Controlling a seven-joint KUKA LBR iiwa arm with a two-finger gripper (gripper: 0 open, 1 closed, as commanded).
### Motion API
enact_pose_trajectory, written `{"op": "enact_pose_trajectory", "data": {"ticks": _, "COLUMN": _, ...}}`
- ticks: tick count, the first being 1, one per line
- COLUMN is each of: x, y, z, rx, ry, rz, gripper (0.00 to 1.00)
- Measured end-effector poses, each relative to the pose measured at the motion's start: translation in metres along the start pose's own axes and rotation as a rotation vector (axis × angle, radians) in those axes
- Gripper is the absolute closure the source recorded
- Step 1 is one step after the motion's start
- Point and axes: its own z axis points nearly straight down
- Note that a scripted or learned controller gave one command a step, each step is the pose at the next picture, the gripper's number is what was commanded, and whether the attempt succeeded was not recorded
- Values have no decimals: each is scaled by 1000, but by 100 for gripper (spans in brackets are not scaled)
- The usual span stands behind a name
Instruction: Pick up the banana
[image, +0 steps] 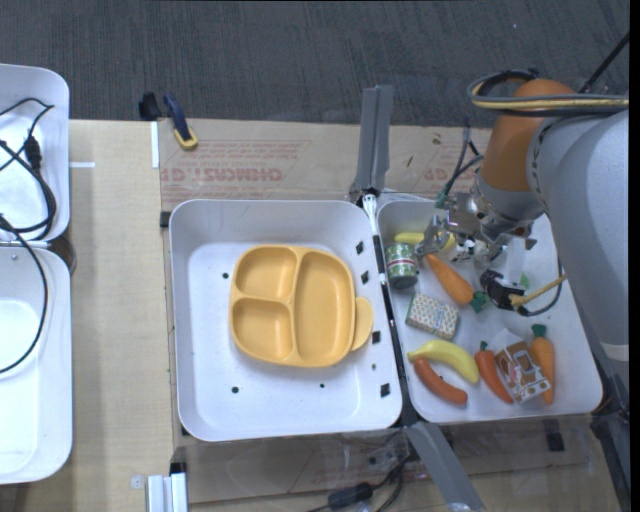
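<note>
I can't tell my gripper's (478, 238) state from here; it hovers at the right bin's (575, 385) twelve o'clock. The banana (446, 358) lies toward six o'clock, touching the red sausage (440, 382). I should descend across its middle, clear of that neighbour.

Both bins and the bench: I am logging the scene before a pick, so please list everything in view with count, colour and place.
banana: 1, yellow, right bin, front
carrots: 4, orange, right bin, one middle, three front
small can: 1, green label, right bin, left wall
sponge block: 1, beige speckled, right bin, middle
small box: 1, red and white, right bin, front right
yellow item: 1, right bin, back; identity unclear
divided plate: 1, yellow, left bin
white bins: 2, side by side
clamp: 1, blue and yellow, bench back
gripper: 1, dark, over right bin's back
</note>
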Motion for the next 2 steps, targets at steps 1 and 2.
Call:
{"op": "enact_pose_trajectory", "data": {"ticks": 1, "x": -25, "y": -9, "z": 0, "rx": -19, "ry": 13, "rz": 48, "gripper": 0}}
{"op": "enact_pose_trajectory", "data": {"ticks": 2, "x": 7, "y": 4, "z": -24, "rx": -20, "ry": 12, "rz": 2, "gripper": 0}}
